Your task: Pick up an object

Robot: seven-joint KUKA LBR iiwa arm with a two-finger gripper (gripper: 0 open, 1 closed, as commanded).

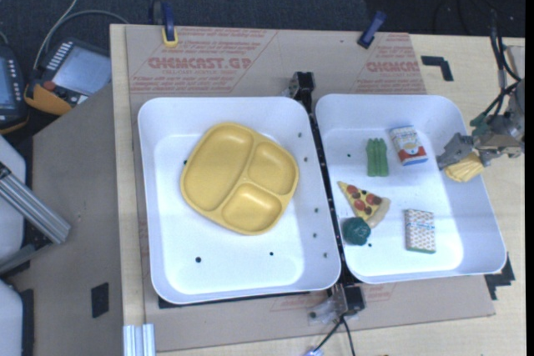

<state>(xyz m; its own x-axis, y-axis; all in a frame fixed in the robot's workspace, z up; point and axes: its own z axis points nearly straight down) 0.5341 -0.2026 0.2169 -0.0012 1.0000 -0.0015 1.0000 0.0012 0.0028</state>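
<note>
My gripper (461, 152) reaches in from the right and sits over the right rim of the right bin (400, 267). A yellow object (465, 171) lies right under it, touching or nearly touching its tip. Further left in this bin are a green bundle (378, 157), a small blue and white carton (408, 145), a pizza slice (364, 201), a dark green round piece (357, 232) and a patterned box (420, 230).
The left bin (167, 263) holds a yellow divided plate (239, 177). A black clamp (302, 83) sits at the top of the seam between the bins. Cables and a pendant (62, 75) lie off the bench at left.
</note>
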